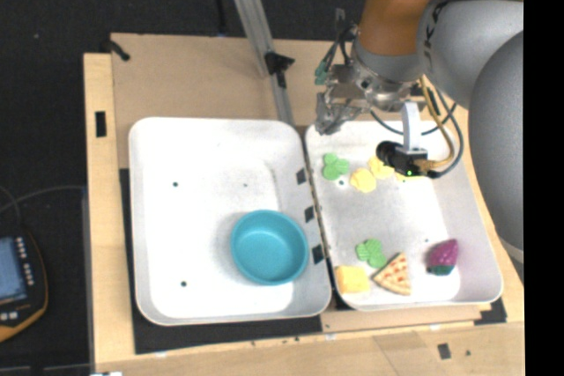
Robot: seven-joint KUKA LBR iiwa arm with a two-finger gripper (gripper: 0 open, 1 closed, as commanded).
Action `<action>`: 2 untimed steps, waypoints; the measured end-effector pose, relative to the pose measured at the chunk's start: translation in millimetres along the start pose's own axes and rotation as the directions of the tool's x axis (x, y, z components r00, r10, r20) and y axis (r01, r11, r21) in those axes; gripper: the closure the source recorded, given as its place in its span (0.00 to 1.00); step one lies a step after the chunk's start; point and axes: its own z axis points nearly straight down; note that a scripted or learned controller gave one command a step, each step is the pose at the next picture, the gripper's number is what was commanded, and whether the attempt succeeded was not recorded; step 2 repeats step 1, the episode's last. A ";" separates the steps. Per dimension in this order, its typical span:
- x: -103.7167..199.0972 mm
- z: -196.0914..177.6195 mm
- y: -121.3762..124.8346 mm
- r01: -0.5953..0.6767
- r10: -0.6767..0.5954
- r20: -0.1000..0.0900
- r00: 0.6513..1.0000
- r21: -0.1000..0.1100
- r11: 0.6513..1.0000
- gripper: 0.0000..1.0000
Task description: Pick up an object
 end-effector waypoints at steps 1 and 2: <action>61.4 6.3 -7.3 0.001 -0.001 0.000 1.000 0.002 1.000 1.00; 61.4 6.3 -7.3 0.001 -0.001 0.000 1.000 0.002 1.000 1.00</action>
